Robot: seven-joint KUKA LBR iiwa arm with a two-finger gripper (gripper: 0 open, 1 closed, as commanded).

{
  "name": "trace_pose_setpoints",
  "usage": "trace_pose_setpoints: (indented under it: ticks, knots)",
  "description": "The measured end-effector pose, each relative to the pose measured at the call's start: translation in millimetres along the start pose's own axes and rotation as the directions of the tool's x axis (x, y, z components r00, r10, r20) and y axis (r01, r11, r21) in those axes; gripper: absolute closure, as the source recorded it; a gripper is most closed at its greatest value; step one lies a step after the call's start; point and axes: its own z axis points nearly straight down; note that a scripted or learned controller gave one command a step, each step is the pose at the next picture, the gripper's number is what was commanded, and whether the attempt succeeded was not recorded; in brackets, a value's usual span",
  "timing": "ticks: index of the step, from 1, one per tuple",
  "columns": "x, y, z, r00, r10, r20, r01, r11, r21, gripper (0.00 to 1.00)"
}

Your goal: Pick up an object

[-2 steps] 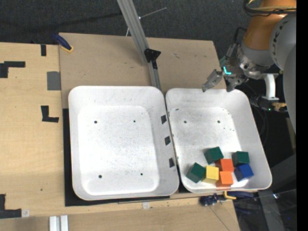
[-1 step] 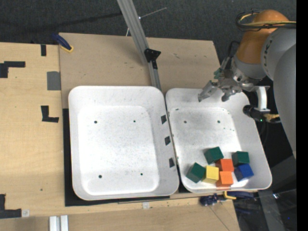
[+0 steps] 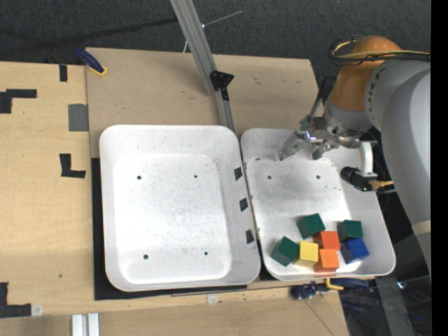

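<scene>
The blocks (image 3: 320, 242) are the things to pick: a small cluster in the near-right corner of the right bin (image 3: 280, 180). There are three green ones, two orange, one yellow and one blue, packed close, several touching each other. The blue block (image 3: 355, 249) and one green block (image 3: 350, 229) lie next to the bin's right wall. The green block (image 3: 285, 250) on the left of the cluster has more free space on its outer side.

The end effector (image 3: 306, 144) hangs over the far part of the same bin, well apart from the cluster. Nothing is between its fingers; if they are spread or closed I cannot tell at this res.

The left bin (image 3: 168, 208) has no blocks in it. Both bins sit on the worktop (image 3: 42, 215), w/ a metal pole (image 3: 199, 40) crossing behind them.

Step in hand, as I judge: the approach, before any grasp. The next move calls for travel toward the near corner, then a descent on one block. The left green one seems the easiest target, because neighbours crowd the others and the wall blocks finger room on the right side. A risk is pushing the neighbours instead of gripping.
</scene>
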Motion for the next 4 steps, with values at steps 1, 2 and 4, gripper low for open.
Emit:
trace_pose_setpoints:
  ticks: [1,2,4]
  knots:
    - [1,2,-14,1.0,-0.001,0.001,0.001,1.0,-0.005,1.0]
    - [-2,6,-77,1.0,0.0,0.0,0.0,1.0,-0.012,1.0]
    - [-1,8,-122,1.0,0.001,0.0,-0.001,1.0,-0.005,1.0]
